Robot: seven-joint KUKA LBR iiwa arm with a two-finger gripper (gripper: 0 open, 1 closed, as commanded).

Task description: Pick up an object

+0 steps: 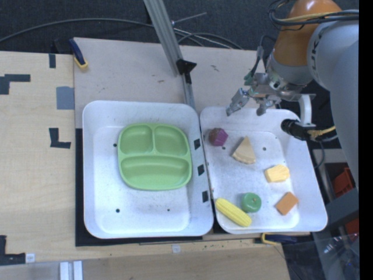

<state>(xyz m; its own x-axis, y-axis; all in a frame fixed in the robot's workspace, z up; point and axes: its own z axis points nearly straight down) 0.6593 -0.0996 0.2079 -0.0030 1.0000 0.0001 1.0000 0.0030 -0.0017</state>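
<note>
Arm: the grey KUKA arm (335, 57) with its orange band reaches in from 3 o'clock and ends over the far rim of the right bin.
Left bin (99, 174): holds a green divided plate (155, 157) at its middle; nothing here looks like a pick target.
Right bin (306, 174): carries all six small toy foods, spread with bare white floor between them.
Gripper (248, 102): hangs above the bin's far edge, at about 12 o'clock of the bin. Its two fingers stand apart with nothing between them.
Corn cob (233, 212): lies at 7 o'clock in the bin, long axis running from 10 to 4 o'clock, close to the near-left corner.
Cheese-like wedge (245, 151): near the bin's middle, point aimed toward 12 o'clock. It lies at roughly 6 o'clock from the gripper and looks the most direct descent.
Yellow block (277, 173): at 4 o'clock from the wedge, apart from it.
Orange block (286, 203): at 5 o'clock in the bin, near the right wall.
Purple piece (218, 136): at 7 o'clock from the gripper, near it, just beside the left wall, which may crowd one finger.
Green round piece (252, 201): just beside the corn's right end, leaving little room there.
Open room: widest around the wedge.
</note>
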